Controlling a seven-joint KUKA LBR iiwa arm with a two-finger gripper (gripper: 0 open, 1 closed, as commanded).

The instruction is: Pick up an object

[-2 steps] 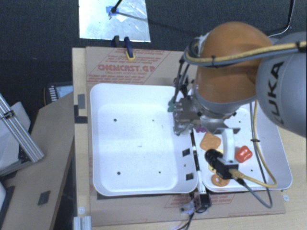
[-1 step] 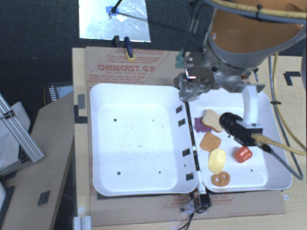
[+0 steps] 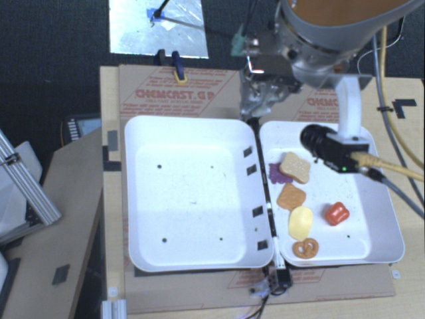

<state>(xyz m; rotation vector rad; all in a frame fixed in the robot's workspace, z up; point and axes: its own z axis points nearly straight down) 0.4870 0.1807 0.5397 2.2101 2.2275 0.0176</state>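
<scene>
The right bin holds several small toy foods. A tan bread slice lies near the bin's left wall, with a purple piece just left of it. Below them sit an orange-brown cracker, a yellow lemon-like piece and a pretzel. A red pepper lies further right. My gripper hangs above the far end of the divide between the two bins, well behind the foods and touching none of them.
The left bin stands beside the right one on a cardboard sheet. A black device on a white bracket and yellow cables reach over the right bin's back. A shiny plate lies behind the bench.
</scene>
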